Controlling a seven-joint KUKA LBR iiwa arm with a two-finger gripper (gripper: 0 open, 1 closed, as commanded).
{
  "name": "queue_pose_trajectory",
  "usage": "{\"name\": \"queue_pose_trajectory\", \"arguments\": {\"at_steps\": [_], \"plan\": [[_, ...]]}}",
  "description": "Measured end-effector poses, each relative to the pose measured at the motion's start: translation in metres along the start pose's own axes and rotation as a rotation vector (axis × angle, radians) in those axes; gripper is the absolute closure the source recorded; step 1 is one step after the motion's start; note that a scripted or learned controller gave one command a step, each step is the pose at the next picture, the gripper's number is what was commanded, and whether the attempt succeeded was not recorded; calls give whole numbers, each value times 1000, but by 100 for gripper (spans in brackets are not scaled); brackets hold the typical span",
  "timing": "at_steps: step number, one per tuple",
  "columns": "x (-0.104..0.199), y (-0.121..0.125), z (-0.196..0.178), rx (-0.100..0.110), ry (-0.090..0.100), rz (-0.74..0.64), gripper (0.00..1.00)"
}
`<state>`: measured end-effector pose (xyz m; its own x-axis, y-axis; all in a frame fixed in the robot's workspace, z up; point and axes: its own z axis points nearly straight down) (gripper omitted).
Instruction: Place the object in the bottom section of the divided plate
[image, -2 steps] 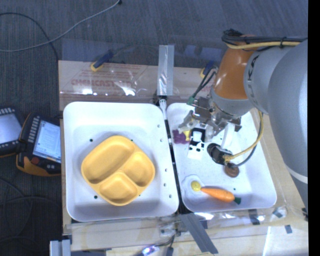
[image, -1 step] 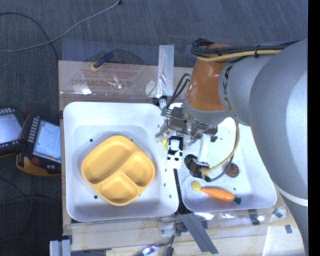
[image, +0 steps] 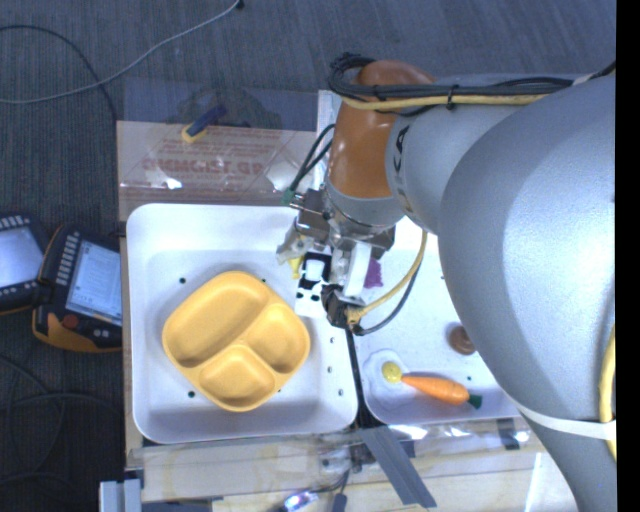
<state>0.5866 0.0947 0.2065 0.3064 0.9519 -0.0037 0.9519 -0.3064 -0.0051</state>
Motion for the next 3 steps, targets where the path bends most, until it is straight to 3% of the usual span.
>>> {"name": "queue_pose_trajectory", "arguments": {"at_steps": [1, 2, 3], "plan": [[44, -28, -10, -2, 0, -299, 100], [28, -43, -6, -2, 0, -620, 100], [25, -47, 47, 1, 1, -494, 100]]}}
